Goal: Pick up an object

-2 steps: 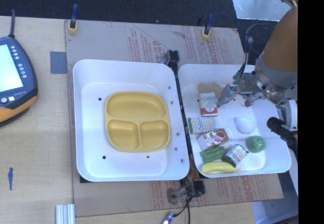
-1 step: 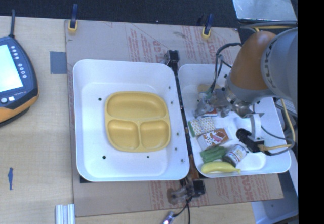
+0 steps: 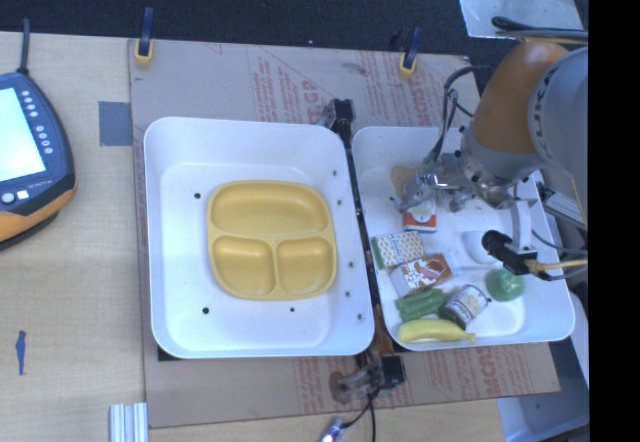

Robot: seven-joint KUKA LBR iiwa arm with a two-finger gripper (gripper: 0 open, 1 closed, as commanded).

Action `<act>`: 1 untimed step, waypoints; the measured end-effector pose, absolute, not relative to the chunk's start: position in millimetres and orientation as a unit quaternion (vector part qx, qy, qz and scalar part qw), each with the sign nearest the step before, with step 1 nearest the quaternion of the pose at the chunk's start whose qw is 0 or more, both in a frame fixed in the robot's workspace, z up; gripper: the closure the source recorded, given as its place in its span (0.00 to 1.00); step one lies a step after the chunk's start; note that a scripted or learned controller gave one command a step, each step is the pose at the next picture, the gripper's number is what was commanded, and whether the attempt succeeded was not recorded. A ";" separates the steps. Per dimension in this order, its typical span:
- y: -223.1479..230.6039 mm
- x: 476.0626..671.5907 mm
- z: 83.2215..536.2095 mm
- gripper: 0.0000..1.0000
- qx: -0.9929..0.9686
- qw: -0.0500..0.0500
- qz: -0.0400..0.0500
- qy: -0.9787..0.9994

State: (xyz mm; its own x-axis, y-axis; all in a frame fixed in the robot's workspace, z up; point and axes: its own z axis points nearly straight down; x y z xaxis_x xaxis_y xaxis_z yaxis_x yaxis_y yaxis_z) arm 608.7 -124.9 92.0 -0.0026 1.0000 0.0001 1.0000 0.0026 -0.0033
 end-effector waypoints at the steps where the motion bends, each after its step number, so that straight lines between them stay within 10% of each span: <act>1: -93.4 586.2 91.6 0.00 -0.705 0.002 0.002 -0.709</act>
